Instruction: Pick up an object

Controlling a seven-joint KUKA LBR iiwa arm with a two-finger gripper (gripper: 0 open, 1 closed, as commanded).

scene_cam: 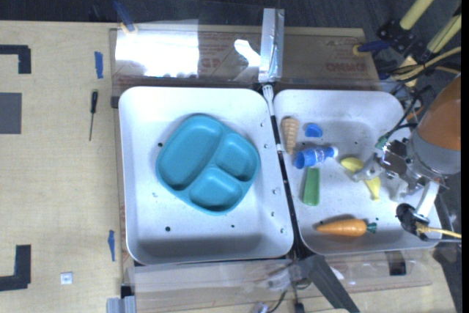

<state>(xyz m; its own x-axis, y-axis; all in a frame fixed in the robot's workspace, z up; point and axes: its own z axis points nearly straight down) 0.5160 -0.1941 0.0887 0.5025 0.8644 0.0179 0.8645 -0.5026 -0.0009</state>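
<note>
Two shallow white bins sit side by side on the pale wooden tabletop (51, 179). The left white bin (139, 231) holds a teal plastic divided plate (208, 162) with three compartments, lying near its middle. The right white bin (344, 102) holds several small toys: a tan ridged cone (290, 131) against the left wall, a small blue cap-like piece (313, 131) beside it, a blue plastic bottle (314, 156) lying on its side, a green stick-shaped piece (311, 185) just below the bottle, an orange plastic carrot (341, 228) near the front wall, and a yellow banana-like piece (360, 169) toward the right. The grey arm's gripper (394, 171) is low over the right side of this bin, just beside the yellow piece; whether its jaws are spread or pressed together cannot be told.
</note>
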